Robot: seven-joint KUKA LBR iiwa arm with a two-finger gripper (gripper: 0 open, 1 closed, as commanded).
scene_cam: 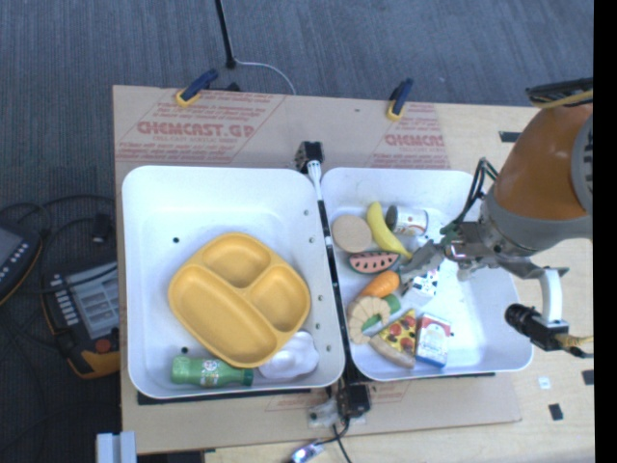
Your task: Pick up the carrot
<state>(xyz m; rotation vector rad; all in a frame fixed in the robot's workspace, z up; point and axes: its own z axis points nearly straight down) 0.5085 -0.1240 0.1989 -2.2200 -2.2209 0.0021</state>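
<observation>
The orange carrot (pixel 382 284) lies in the right bin (pixel 501 355), near its middle, between a watermelon slice (pixel 369 260) and a round tan food piece (pixel 366 313). My gripper (pixel 415 266) reaches in from the right, low over the bin. Its tip is just right of the carrot and slightly above it in the picture. The carrot rests on the bin floor among the other toys. A small black-and-white item (pixel 425 283) sits right beside the gripper tip.
The right bin also holds a banana (pixel 384 230), a brown disc (pixel 351 232), a small can (pixel 413 221), a pizza slice (pixel 395 336) and a carton (pixel 435 340). The left bin (pixel 154 210) holds a yellow divided plate (pixel 241 297), a green bottle (pixel 210 370) and a white lump (pixel 294 359).
</observation>
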